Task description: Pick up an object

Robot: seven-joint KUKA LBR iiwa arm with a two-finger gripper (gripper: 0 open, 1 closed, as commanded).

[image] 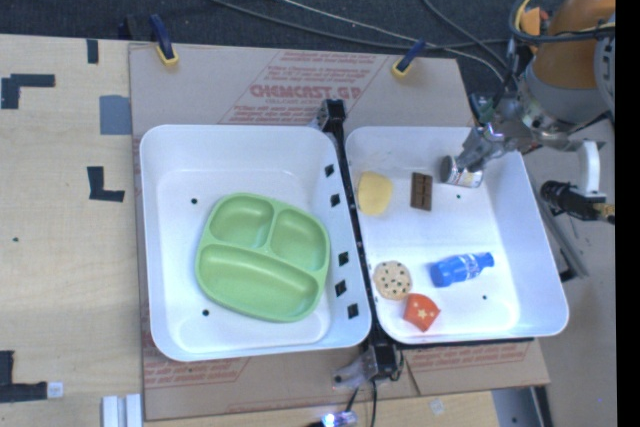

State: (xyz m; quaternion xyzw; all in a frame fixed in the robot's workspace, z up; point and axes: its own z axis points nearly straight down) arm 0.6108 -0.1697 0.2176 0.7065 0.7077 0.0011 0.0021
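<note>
A green divided plate (264, 257) fills the left bin (160, 215). In the right bin (530, 245), the brown block (421, 191) lies nearest the gripper (463, 175), whose finger state I cannot tell. It seems mid-approach; next, descend squarely over the block.

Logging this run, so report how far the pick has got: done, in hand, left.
Done: nothing is lifted; the brown block, yellow piece, cookie, blue bottle and red piece all lie in the right bin. In hand: the gripper hangs low over that bin's upper right, beside the brown block. Left: closing on an object and raising it.
</note>
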